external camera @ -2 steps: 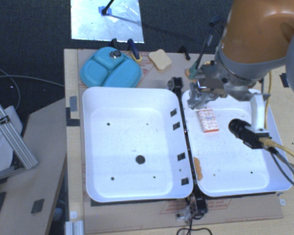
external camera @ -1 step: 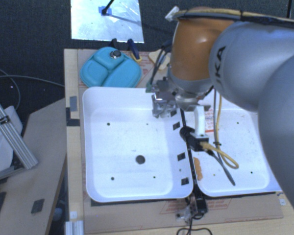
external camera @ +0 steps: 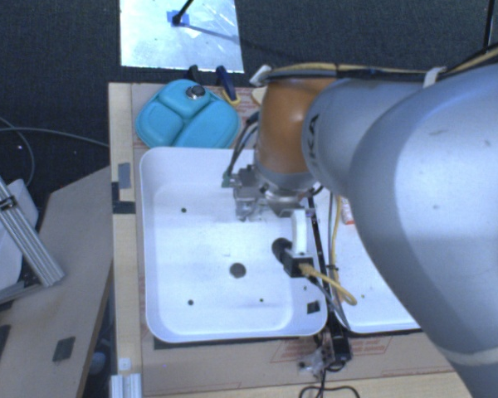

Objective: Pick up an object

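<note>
The left white bin (external camera: 162,222) holds a small dark round object (external camera: 237,270) near its middle, with a few tiny dark specks around it. My gripper (external camera: 247,204) hangs over the back right part of this bin, under the orange band (external camera: 284,123) of the wrist. It is some way behind the dark round object and apart from it. The grey arm covers most of the right bin (external camera: 380,305), so what lies in there is hidden.
A teal lidded container (external camera: 187,116) sits just behind the left bin. A shiny sheet (external camera: 180,19) lies farther back. Cables and a yellow hose (external camera: 332,284) trail from the wrist along the left bin's right wall. A wooden bench edge (external camera: 124,247) runs at left.
</note>
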Tool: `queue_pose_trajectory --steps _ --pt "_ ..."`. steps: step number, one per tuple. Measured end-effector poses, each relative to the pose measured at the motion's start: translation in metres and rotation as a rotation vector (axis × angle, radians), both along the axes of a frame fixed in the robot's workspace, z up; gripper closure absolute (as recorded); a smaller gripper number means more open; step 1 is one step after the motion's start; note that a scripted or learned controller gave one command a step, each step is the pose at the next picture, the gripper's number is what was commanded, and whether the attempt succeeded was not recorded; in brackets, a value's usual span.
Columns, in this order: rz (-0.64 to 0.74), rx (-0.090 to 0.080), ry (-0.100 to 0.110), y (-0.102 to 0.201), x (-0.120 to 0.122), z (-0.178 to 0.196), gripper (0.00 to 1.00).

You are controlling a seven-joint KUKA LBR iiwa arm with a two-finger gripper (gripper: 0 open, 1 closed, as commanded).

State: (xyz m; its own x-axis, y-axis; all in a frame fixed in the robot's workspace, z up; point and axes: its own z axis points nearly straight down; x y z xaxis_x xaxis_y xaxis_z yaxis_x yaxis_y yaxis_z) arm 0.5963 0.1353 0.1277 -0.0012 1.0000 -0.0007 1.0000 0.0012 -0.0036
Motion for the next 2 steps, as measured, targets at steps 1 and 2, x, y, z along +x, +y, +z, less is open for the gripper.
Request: queue_pose_trajectory --steps 1,2 --pt "0.005 0.003 -0.012 0.028 0.064 -0.043 1.0" --pt "-0.003 0.0 -0.007 -0.023 0.073 -0.043 1.0"
